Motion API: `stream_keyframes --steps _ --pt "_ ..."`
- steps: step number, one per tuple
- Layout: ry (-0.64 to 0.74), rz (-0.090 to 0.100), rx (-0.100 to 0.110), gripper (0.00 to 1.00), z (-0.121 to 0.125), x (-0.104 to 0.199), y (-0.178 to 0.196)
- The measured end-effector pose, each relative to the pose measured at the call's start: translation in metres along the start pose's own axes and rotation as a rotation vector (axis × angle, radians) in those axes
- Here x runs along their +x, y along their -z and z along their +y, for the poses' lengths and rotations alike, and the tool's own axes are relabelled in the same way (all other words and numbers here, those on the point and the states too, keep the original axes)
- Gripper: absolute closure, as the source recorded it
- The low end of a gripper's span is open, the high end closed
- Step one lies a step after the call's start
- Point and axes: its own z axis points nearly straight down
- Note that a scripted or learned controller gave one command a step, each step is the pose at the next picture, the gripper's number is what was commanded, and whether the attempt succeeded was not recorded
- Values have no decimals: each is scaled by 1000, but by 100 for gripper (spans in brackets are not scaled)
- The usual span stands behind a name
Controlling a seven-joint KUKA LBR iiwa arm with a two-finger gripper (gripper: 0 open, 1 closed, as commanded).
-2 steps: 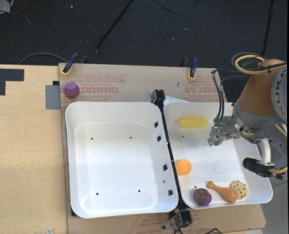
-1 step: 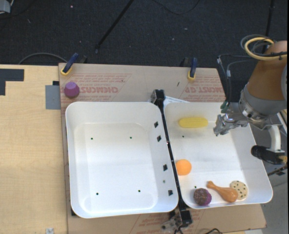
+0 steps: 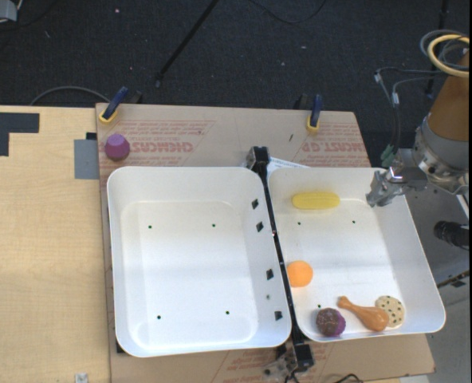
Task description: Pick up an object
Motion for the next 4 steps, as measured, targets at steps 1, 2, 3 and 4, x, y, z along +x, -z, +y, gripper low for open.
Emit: stream_keyframes --steps 1,2,3,4 --pt "4 2 6 100 7 52 -15" --pt "3 2 6 100 7 106 -25" --pt "3 2 5 100 11 157 -17" --pt "4 2 5 100 16 217 -19"
